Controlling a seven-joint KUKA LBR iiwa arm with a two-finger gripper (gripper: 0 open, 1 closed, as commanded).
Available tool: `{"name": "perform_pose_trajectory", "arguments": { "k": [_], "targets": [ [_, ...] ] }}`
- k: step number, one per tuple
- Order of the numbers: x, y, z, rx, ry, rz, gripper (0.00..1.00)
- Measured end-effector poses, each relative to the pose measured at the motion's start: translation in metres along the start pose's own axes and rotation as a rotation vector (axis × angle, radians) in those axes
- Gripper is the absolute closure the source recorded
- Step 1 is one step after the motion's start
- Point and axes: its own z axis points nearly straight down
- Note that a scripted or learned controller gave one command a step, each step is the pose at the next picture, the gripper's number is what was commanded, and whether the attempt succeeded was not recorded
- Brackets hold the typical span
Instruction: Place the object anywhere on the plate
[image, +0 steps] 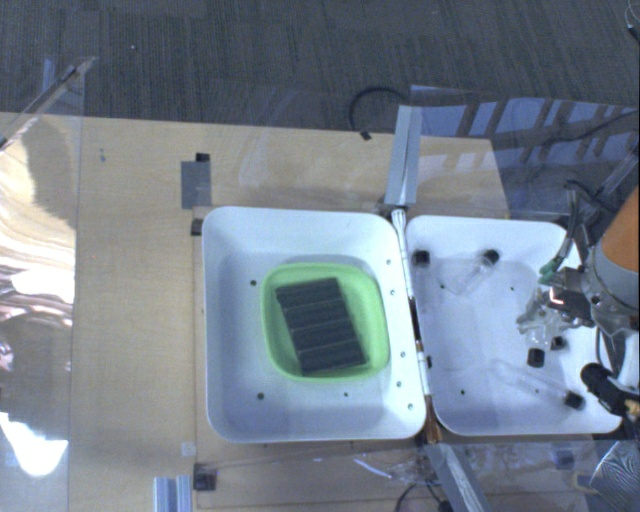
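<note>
Two shallow white bins sit side by side on my bench: the left bin (225, 330) and the right bin (470, 400), meeting along a central seam. One green plate (273, 340), square with rounded corners, lies in the middle of the left bin. One dark ribbed rectangular object (319, 326) rests on that plate, turned slightly off the plate's axis, its whole outline inside the green rim. I count five raised ridges across its top, though the blur makes that count uncertain.

One arm (618, 250) enters from the right edge, with its orange band visible above the wrist. One gripper (545, 318) hangs over the right part of the right bin, well apart from the plate and the object. I see nothing between its fingers, but the metal parts blur against the white floor, so I cannot tell whether they are spread or closed.

Several small dark fittings dot the floor of the right bin; I count about four, among them one near the top left corner (421, 258) and one near the bottom right (572, 400). One grey metal post (403, 160) rises behind the seam between the bins.
</note>
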Motion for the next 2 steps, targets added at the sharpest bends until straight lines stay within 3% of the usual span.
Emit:
{"name": "perform_pose_trajectory", "arguments": {
  "k": [1, 2],
  "targets": [
    [0.0, 0.0, 0.0, 0.0, 0.0, 0.0, 0.0],
    [-0.039, 0.01, -0.078, -0.001, -0.002, 0.085, 0.0]
  ]
}}
